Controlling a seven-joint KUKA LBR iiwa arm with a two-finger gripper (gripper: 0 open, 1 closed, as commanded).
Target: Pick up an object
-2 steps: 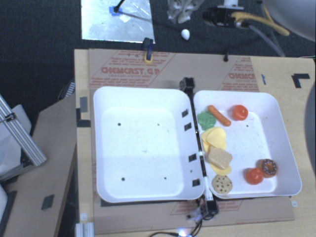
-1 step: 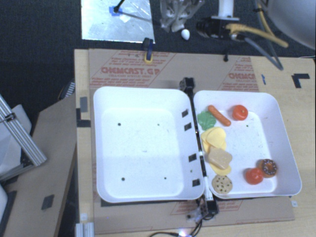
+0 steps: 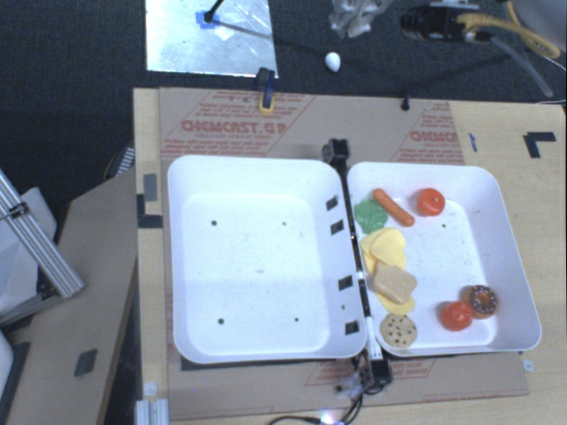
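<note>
The right bin (image 3: 509, 237) holds several toy foods. An orange sausage (image 3: 392, 206) lies by a green leafy piece (image 3: 369, 215), with a red tomato (image 3: 431, 202) to their right. Yellow slices (image 3: 386, 246) sit under a tan bread block (image 3: 394, 283). A chocolate-chip cookie (image 3: 398, 330) rests near the front rim. A second red tomato (image 3: 455, 315) touches a chocolate donut (image 3: 483, 300) at the front right. My gripper (image 3: 357, 9) hangs high at the top of the view, beyond the bench's far edge and well away from the bins.
The left bin (image 3: 252, 259) stands beside the right one, joined by a black divider with clips (image 3: 345, 237). A clamp (image 3: 265, 89) sits at the bench's far edge. A shiny metal plate (image 3: 208, 25) and a small white ball (image 3: 332, 60) lie on the dark floor behind.
</note>
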